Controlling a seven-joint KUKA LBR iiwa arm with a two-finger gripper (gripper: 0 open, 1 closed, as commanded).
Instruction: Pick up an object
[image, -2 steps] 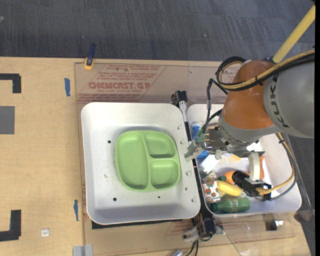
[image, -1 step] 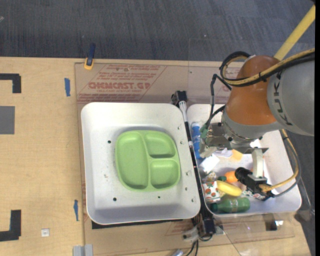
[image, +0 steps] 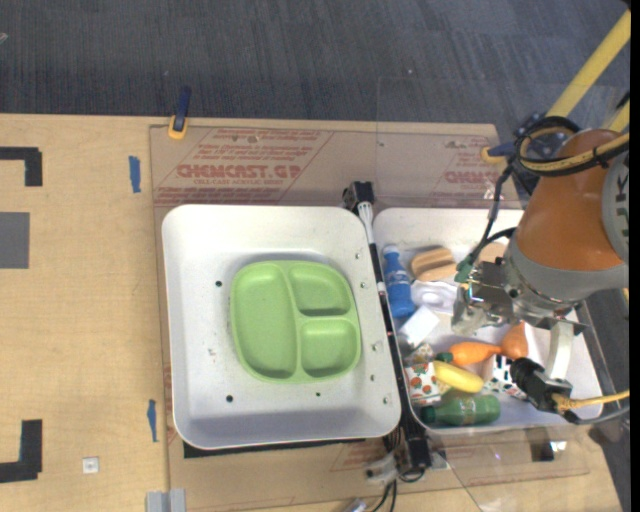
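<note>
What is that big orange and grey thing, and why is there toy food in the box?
That is a robot arm. It reaches in from the right, and one camera above the bench looks down on it. Two white bins sit side by side. The left bin holds a green plate with sections. The right bin holds small toys: a banana, a carrot, a bread roll and a blue bottle. The arm's pincer hangs over those toys. I cannot tell if it has grabbed one.

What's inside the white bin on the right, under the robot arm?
The right bin holds toy food: a bun, a blue bottle, an orange piece, a yellow banana, and a green bottle. The arm covers the bin's right part, so anything there is hidden.
</note>
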